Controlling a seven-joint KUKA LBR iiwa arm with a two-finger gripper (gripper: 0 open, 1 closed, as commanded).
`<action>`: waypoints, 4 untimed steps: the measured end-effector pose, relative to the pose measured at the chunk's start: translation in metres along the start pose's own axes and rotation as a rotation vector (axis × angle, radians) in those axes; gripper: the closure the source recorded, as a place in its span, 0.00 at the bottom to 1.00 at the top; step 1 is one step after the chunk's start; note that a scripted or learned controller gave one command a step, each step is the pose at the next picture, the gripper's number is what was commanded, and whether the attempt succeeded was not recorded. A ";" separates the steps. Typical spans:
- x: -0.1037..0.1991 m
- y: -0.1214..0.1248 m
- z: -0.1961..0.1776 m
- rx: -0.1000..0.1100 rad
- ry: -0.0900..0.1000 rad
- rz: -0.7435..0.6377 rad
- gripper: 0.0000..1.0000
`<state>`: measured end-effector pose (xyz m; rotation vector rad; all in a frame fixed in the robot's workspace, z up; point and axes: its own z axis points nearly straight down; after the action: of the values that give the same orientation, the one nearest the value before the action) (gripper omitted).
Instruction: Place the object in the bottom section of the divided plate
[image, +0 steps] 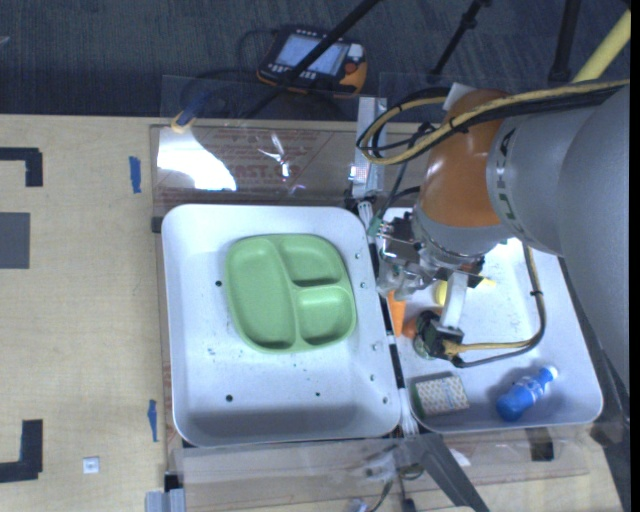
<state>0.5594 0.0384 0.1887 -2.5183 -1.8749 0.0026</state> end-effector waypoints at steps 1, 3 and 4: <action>-0.028 0.056 0.004 -0.003 0.000 -0.092 1.00; 0.001 0.051 -0.002 0.002 0.000 0.162 1.00; 0.046 0.037 0.004 -0.001 0.000 0.494 1.00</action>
<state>0.6083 0.0721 0.1842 -2.9019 -1.2024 0.0025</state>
